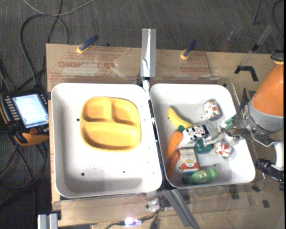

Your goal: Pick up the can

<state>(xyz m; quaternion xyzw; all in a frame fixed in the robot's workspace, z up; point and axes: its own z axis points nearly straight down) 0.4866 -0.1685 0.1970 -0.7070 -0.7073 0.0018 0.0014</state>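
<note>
Orange-banded arm (269, 99) is reaching into the right bin (238, 175). Gripper (218, 138) is hovering among items; finger opening cannot be determined. One can (223, 149) is lying at its 4 o'clock, another can (211, 109) at 12 o'clock. Approach step is running; next move requires centring over one can.

The grey arm (266, 109) is being held in from the right, its orange band showing large near the frame edge above the wrist. The wrist is being angled down and leftward, and the gripper (218, 138) is being carried low at its end, fingers pointing left.
</note>
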